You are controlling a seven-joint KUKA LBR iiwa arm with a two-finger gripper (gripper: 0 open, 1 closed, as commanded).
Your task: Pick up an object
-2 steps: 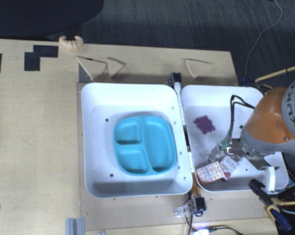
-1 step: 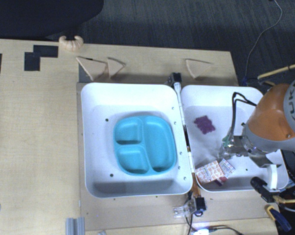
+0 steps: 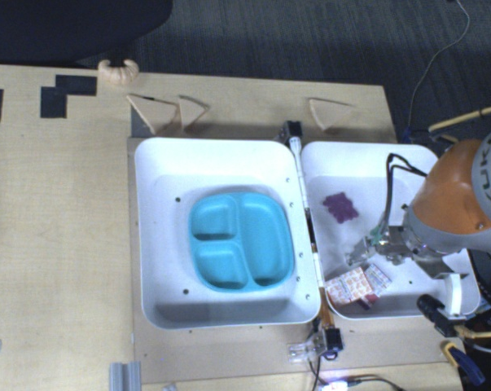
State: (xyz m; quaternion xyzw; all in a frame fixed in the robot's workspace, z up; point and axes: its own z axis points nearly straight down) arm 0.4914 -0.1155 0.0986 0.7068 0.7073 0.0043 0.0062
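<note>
In the right bin [image 3: 355,160] a small purple object [image 3: 340,207] lies flat on the floor toward the back. A red-and-white patterned packet [image 3: 357,284] rests against the bin's front wall. My gripper [image 3: 373,250] hangs low over the bin floor between these two, just above the packet's far edge and in front of the purple object. The grey arm with its orange band [image 3: 461,194] covers the right side of this bin. Nothing is visibly held.
The left bin [image 3: 160,218] holds a light blue divided plate [image 3: 242,239] in its middle. A black cable [image 3: 396,165] loops by the arm. Small clips and connectors [image 3: 320,345] sit on the bench at the bins' front edge.
</note>
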